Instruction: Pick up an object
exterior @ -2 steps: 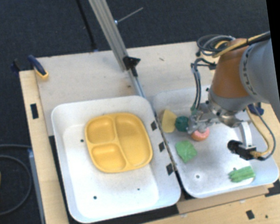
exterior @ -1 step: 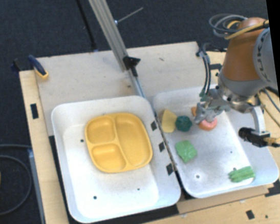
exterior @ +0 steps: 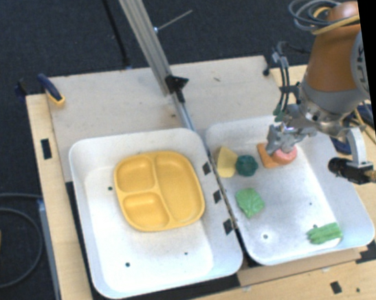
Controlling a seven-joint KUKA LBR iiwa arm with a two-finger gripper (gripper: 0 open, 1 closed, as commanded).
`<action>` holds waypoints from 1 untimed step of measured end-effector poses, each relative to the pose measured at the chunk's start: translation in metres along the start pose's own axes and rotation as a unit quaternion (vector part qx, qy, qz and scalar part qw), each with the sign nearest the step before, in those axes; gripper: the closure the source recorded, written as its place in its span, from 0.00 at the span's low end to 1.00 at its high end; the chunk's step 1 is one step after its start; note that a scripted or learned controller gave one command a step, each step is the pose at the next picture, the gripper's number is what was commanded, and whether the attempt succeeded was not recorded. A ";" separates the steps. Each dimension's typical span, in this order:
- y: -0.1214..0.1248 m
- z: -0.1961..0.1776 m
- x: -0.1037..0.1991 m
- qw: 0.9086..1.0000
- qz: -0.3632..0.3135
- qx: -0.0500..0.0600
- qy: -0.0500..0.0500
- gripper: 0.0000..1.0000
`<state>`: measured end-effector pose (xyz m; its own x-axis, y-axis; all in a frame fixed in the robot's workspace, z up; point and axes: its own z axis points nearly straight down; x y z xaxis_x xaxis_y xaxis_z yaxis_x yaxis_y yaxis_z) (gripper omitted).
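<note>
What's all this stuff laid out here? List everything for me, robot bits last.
bench: one, light wood, under both bins
bins: two, white, side by side; left bin, right bin
plate: one, yellow, three compartments, in the left bin
yellow lump: one, right bin, by its left wall
dark green ball: one, right bin, beside the yellow lump
light green lump: one, right bin, middle left
green piece: one, right bin, near corner
orange and pink thing: one, right bin, under the gripper
metal pole: one, grey, behind the bins
arm: one, grey and orange, from the right
gripper: one, over the orange and pink thing
</note>
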<state>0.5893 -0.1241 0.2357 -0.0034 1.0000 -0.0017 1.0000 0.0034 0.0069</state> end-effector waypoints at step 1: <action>0.002 -0.037 -0.001 1.000 0.000 0.001 0.000 1.00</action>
<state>0.5906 -0.1255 0.2728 -0.0032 1.0000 -0.0017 1.0000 0.0032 0.0057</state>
